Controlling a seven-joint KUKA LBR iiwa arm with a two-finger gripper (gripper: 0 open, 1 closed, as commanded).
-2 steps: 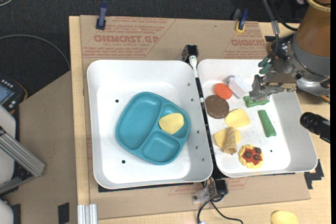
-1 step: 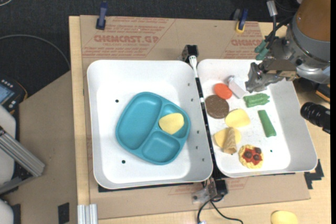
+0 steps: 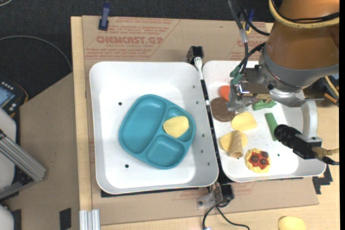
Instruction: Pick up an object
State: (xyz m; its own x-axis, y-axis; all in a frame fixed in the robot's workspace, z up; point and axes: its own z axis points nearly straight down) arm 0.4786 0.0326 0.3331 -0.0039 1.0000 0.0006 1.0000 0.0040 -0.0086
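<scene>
Above the bench's [image 3: 81,94] right bin [image 3: 294,167], the gripper [image 3: 236,95] hangs over a brown disc [image 3: 220,111]. Its grip I can't make out.

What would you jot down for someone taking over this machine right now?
Gripper: down in the right bin, above the brown disc; whether it grips anything is unclear.
Right bin also holds a yellow chunk, bread-like wedge, small pizza and green stick.
Left bin: teal divided plate with a yellow piece in one compartment.
Done: nothing visibly lifted. Left: grasp one object and raise it.
</scene>
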